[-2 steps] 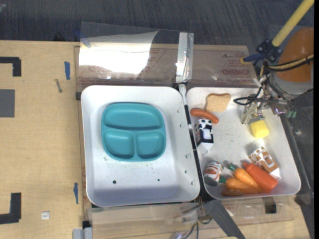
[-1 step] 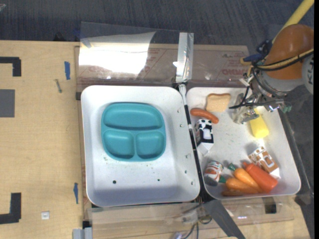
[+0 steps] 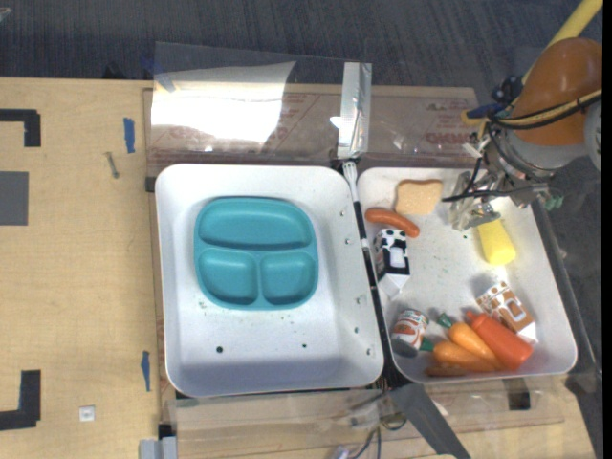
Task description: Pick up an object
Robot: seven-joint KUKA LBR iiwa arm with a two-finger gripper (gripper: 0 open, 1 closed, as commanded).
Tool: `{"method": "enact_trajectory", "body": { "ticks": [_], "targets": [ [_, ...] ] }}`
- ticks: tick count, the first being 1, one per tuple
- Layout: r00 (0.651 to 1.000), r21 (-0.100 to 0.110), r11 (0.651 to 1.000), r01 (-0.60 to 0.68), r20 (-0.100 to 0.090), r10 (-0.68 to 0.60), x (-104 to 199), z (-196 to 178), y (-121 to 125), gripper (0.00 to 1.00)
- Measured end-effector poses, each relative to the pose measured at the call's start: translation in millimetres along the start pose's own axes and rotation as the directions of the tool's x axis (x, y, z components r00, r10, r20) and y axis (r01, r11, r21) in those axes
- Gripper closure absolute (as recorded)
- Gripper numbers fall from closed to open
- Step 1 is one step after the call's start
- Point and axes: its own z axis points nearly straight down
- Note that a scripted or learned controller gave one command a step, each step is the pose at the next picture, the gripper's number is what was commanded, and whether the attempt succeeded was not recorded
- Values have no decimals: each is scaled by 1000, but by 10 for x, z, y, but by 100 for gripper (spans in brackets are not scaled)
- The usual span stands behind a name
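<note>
Arm entered from upper right, orange band above wrist, wrist angled down over far end of right bin (image 3: 559,285). Hand (image 3: 475,210) sat low, just beside yellow block (image 3: 497,241), btwn it and bread slice (image 3: 418,197). Hand state: cannot tell. Carrots (image 3: 483,344) lay at bin's near end, well apart from hand.

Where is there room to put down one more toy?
The left white bin has bare floor all round the teal divided plate, widest along its near edge. In the right white bin, a bare patch lies in the middle, between the yellow block and the orange carrots. Its near corner and far end are crowded.
</note>
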Motion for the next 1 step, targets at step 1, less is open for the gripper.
{"method": "enact_trajectory", "body": {
  "ticks": [1],
  "targets": [
    [1000,-2,1000,0,-3,0,7,12,3,0]
  ]
}}
